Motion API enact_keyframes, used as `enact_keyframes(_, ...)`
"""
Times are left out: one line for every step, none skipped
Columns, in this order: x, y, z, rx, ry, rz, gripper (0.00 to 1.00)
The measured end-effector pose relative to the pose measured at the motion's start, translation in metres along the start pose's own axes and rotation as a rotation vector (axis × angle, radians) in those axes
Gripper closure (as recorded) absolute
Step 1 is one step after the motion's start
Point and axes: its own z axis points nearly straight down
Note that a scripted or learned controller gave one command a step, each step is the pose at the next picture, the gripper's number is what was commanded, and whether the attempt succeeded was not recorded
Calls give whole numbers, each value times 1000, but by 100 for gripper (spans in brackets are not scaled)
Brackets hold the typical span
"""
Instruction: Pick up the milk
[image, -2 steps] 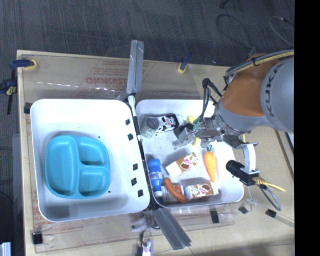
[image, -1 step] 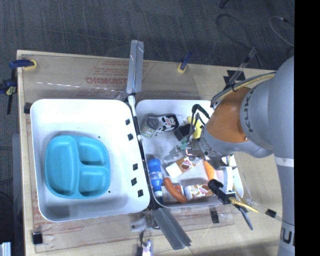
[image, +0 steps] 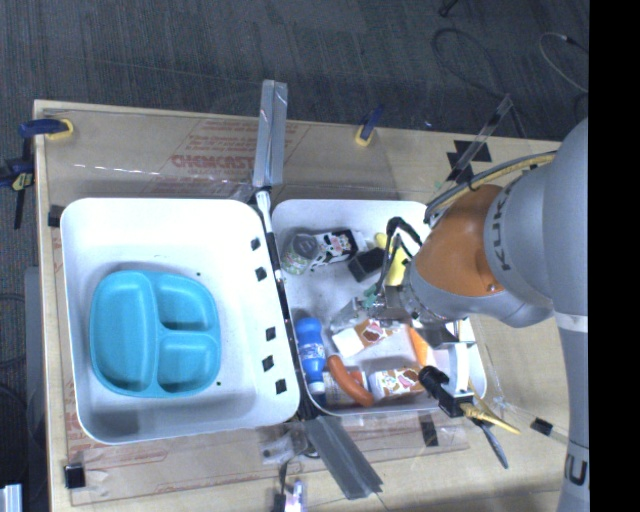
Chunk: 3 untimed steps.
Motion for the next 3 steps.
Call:
enact_keyframes(-14, -16, 0, 2, 1, 3, 0)
enact_keyframes(-14, -12, -15, -6, 1, -1, 100)
enact_keyframes(-14, -12, -15, -6, 1, -1, 0)
